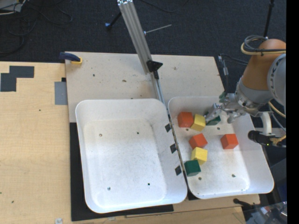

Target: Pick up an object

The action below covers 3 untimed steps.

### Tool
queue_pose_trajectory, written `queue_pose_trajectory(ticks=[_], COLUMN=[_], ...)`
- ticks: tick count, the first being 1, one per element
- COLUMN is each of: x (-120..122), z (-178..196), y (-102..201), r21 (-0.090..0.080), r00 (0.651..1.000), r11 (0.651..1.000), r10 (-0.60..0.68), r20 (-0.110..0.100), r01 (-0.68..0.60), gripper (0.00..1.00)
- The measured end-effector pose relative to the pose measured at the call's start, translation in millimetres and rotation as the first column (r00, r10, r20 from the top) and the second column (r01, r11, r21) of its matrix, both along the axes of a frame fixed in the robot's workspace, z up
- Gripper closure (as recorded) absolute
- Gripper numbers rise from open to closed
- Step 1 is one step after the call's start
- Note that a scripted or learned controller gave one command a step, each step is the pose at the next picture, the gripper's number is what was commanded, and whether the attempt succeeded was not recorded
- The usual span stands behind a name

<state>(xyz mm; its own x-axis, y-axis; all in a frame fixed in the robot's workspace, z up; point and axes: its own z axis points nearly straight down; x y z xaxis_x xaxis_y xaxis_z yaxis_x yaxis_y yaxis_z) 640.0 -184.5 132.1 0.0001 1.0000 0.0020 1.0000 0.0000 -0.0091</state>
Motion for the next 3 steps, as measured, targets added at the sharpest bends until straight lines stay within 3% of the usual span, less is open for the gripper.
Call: queue_pose_trajectory(ticks=[1,2,3], x=[7,7,15], z=[-9,-2,51], y=[-3,-2,-10], r21=[-0.009,-0.008,-0.003], r00=[0.999,1.0,1.0], r11=[1.0,1.0,1.0], r10=[0.001,0.002,0.004], r20=[0.033,0.031,0.012], r01=[0.0,-0.002,-0.004], gripper=[0.0,1.0,1.0])
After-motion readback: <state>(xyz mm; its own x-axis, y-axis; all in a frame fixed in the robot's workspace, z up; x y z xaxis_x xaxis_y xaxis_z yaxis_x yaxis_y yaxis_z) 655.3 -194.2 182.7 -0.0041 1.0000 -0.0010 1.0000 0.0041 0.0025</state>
